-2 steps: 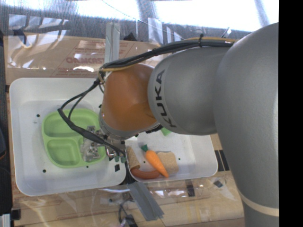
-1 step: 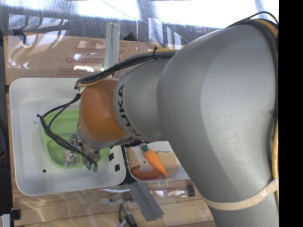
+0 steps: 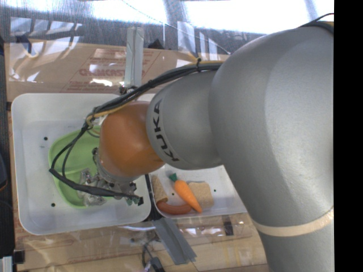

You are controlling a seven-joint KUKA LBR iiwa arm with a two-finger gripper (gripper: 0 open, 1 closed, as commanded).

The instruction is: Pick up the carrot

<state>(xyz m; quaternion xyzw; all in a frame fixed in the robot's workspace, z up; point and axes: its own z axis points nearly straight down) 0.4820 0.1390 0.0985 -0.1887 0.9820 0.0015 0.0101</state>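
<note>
Looming over most of the scene, the grey arm [image 3: 266, 123] reaches in from the right and bends down into the left bin [image 3: 28, 152], its orange band [image 3: 127, 143] hanging above a green thing [image 3: 65, 157] that lies on the bin floor. The gripper [image 3: 105, 188] sits low in that left bin, tangled among black cables, and I cannot tell its state from here.

The carrot [image 3: 186, 192] is not there at all. It lies in the right bin [image 3: 227, 200], orange with a small green top, resting across a tan block [image 3: 201, 194] and just beside a reddish sausage-like piece [image 3: 173, 208]. To my eye the pick has not begun on the right thing; the gripper is in the wrong bin, well apart from the carrot. The next move, I judge, calls for lifting clear of the left bin's wall, crossing over the divide, and coming down along the carrot's length without nudging its neighbours.

Much of the right bin is hidden behind the arm, and the green thing is partly covered by the wrist, so I cannot say what it is.
</note>
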